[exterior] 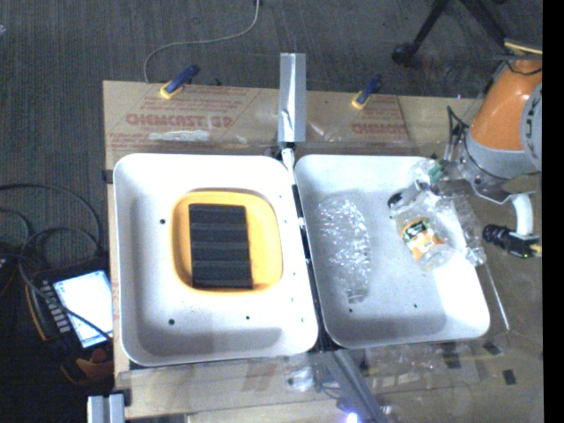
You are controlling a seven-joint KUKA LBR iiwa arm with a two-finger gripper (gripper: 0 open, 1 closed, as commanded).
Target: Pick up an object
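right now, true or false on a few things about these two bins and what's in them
1. The yellow sponge with the black ribbed top lies in the left bin. True.
2. A clear plastic bottle lies in the right bin. True.
3. The sponge sits in the right bin. False: it is in the left one.
4. The crumpled clear plastic piece lies on the floor outside the bins. False: it lies in the right bin, left of the bottle.
5. Two blue-handled clamps hold the board behind the bins. True.

Grey arm (529, 139), orange band (504, 113), black cable at wrist
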